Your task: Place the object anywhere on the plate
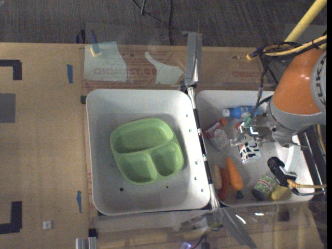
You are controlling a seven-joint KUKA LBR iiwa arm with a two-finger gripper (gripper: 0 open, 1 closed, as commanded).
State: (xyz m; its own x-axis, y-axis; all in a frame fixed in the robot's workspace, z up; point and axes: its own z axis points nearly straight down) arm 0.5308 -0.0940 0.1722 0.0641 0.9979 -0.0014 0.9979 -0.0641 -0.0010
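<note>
While the carrot, a small can and a yellow lump lie along the near edge of the right bin, the gripper hangs over that bin's middle. A small black-and-white patterned piece lies just on its near side. That piece looks like the object being tried for, though whether it is touched or merely close cannot be told from above. Nor can I tell whether the gripper is spread or closed, since the wrist and its orange band hide the tip.

A crumpled packet lies just beside the gripper toward the left wall of the bin, and a bottle with a blue cap rests near the far edge.

The green plate, split into three compartments, sits in the middle of the left bin, well apart from the gripper and with nothing on it.

As I judge it, the step in hand is the pick. To do it well, the gripper should close on the patterned piece alone and keep clear of the packet. It should then lift straight up high enough to pass over the two walls between the bins. Any compartment will serve, so aiming for the plate's middle leaves the most margin.
</note>
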